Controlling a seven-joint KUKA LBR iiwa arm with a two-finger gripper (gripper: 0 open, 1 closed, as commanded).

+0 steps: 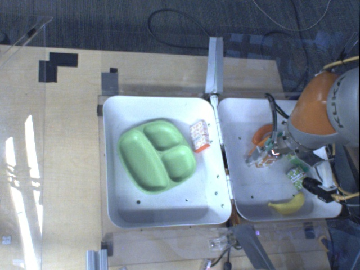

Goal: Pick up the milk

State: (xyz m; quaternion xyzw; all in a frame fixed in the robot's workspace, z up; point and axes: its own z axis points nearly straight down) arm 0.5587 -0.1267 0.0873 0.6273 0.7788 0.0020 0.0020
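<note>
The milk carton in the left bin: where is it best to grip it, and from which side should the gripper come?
The milk carton lies flat beside the green tray, near the left bin's right wall. Probably best come straight down and close across its narrow width, on the white body, fingers along the free long sides.

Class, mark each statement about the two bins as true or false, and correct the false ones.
1. The green tray lies in the left bin. True.
2. The banana lies in the left bin. False: it lies near the front edge of the right bin.
3. The milk lies beside the tray's right side. True.
4. The gripper is over the left bin. False: it is over the right bin.
</note>
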